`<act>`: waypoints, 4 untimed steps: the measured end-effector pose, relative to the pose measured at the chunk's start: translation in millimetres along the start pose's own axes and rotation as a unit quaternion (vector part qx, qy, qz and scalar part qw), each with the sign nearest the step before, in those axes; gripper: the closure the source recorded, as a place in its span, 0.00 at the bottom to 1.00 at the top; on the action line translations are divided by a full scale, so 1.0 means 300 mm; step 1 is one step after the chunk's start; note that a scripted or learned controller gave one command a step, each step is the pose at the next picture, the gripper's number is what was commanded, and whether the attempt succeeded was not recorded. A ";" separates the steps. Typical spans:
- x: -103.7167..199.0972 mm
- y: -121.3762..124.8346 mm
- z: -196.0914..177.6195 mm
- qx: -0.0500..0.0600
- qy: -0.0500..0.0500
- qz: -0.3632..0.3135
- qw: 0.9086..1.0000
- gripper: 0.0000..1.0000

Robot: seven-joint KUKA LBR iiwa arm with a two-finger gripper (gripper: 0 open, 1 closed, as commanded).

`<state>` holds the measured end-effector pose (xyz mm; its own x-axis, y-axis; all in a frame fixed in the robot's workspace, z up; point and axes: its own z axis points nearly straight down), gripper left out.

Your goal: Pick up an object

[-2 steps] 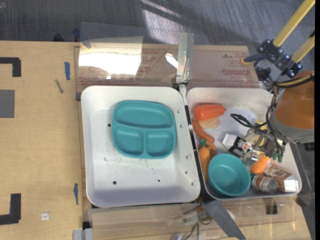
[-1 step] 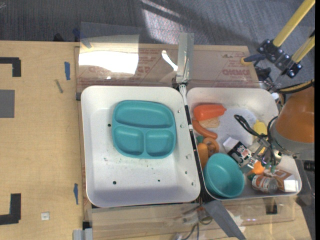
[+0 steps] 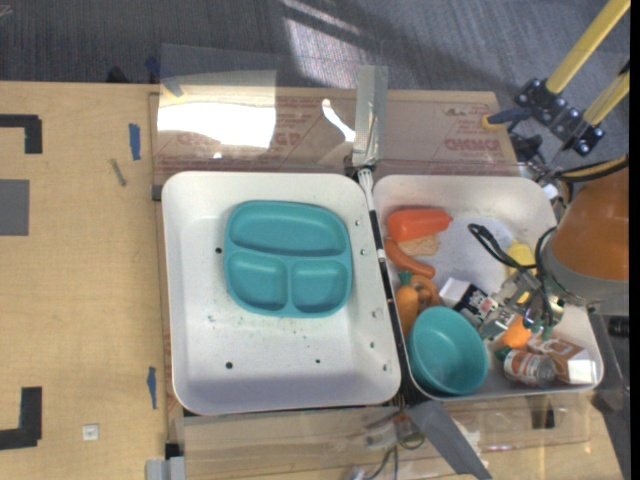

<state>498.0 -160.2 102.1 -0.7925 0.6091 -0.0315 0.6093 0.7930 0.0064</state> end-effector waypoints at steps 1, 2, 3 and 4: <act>0.099 0.208 -0.315 -0.006 -0.005 -0.025 1.000 1.00; 0.037 0.409 -0.497 -0.001 0.012 -0.043 0.999 1.00; 0.037 0.403 -0.488 0.001 0.014 -0.041 0.999 0.00; -0.077 0.302 -0.216 0.004 0.018 -0.054 0.998 0.00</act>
<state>569.6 -101.5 168.1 -0.8537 0.5208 0.0044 0.5208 0.8537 -0.0029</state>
